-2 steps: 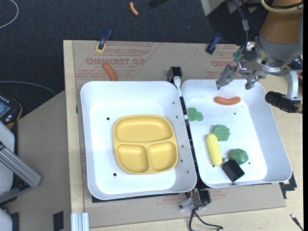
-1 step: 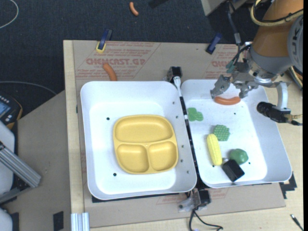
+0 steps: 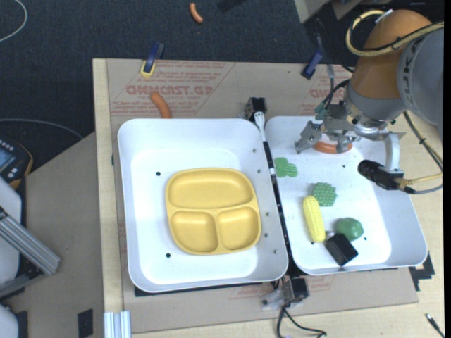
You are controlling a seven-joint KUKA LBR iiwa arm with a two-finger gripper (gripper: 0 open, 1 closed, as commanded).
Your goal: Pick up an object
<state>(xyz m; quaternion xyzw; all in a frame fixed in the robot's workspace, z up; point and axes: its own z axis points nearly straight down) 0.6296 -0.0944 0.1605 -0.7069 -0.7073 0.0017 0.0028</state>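
Now, pincer: lowered over an orange object in the right bin; grip state cannot be told.
Left bin: a yellow divided tray is held.

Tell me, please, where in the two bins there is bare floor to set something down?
Left bin: free strips around the yellow tray, widest along the far wall. Right bin: free patch between the corn and the right wall. Crowded under the gripper and near the black block.
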